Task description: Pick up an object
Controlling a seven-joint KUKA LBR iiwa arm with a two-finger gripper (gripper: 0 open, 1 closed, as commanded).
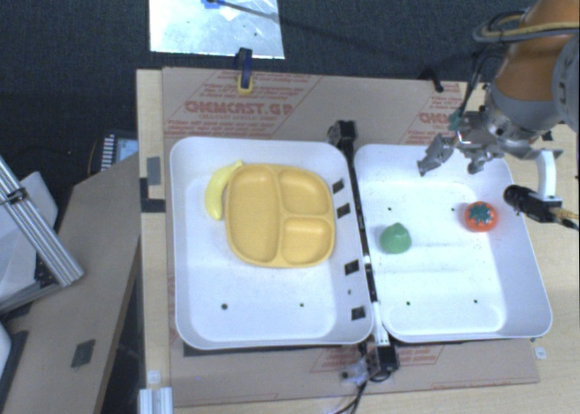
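Camera view: grey two-finger hand (456,159) hangs over far edge of right shallow white plastic bin (507,312), fingers spread apart, released, nothing between them. Green rounded object (395,238) lies near middle of right bin. Small red-orange tomato-like toy with green top (480,216) lies toward bin's right side, well apart from hand. Left white bin (199,312) holds yellow three-compartment plastic tray (277,215); yellow banana (216,190) touches tray's left edge.

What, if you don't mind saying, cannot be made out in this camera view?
- Banana: mostly hidden under the yellow divided plate.
- Arm: cut off by the top and right edges.
- Orange-red object: too small to identify.
- Green object: too blurred to identify.
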